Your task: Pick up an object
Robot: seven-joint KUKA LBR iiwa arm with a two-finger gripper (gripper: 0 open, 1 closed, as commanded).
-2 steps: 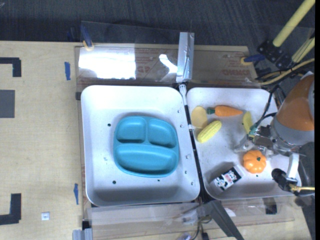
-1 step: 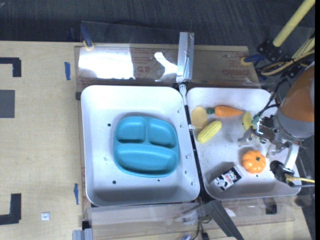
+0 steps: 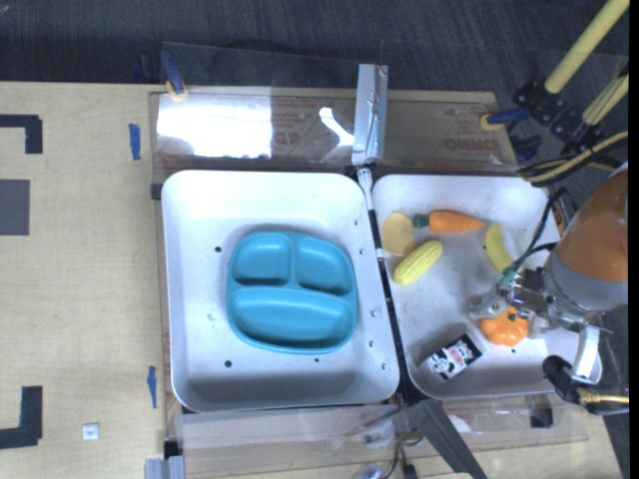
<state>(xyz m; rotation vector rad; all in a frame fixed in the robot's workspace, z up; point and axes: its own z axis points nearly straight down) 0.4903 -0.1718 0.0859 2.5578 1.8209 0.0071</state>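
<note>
Nearest in the right bin (image 3: pixel 534 200) lies a black-and-white object (image 3: pixel 454 356). Just beyond it, the end effector (image 3: pixel 511 312) sits low over a small orange object (image 3: pixel 502 329); its opening cannot be told. Farther back lie a corn cob (image 3: pixel 417 261), carrot (image 3: pixel 454 222) and yellow piece (image 3: pixel 496 246). A blue divided plate (image 3: pixel 292 289) fills the left bin (image 3: pixel 190 267).

Faint reddish lettering on the cardboard strip (image 3: pixel 439 133) along the counter's far edge, behind the bins; too blurred to read. No other legible text.
</note>
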